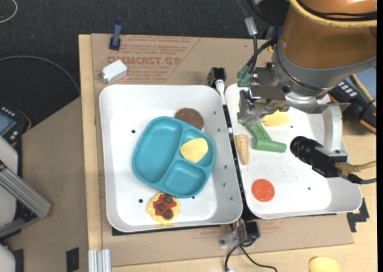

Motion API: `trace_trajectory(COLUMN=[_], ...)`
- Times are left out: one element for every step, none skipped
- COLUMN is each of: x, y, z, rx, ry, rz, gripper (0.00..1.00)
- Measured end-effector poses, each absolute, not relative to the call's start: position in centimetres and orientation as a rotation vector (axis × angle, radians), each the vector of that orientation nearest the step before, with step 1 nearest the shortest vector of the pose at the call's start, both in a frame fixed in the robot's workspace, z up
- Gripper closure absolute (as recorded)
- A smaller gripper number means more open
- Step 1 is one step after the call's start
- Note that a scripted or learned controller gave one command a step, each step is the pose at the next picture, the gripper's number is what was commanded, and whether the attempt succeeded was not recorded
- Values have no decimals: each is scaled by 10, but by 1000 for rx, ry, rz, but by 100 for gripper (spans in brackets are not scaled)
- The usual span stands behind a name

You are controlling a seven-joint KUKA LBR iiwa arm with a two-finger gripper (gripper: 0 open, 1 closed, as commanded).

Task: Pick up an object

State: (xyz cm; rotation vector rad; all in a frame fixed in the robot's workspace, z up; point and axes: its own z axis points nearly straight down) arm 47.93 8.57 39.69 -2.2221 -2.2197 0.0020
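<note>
Orange-banded arm (326, 19) looms over right bin (335, 205); end effector (250, 115) above green piece (264, 139), finger state unclear.

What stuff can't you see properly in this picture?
- Gripper, camera view: the arm's bulk covers it from above, so its grip can't be judged.
- Yellow piece: partly tucked under the arm.
- Brown disc: the blue plate overlaps its lower edge.
- Yellow thing: cut off by the bottom edge.

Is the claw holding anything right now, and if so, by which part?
Cannot be told. The claw sits low in the right bin, just above the green piece and beside the yellow piece, but no object shows between its tips.
</note>
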Motion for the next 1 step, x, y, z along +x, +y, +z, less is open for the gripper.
trace_trajectory(x=[480], y=[86], z=[408], rx=[-2222], ry=[-2223], rz=[-3], gripper=[100])
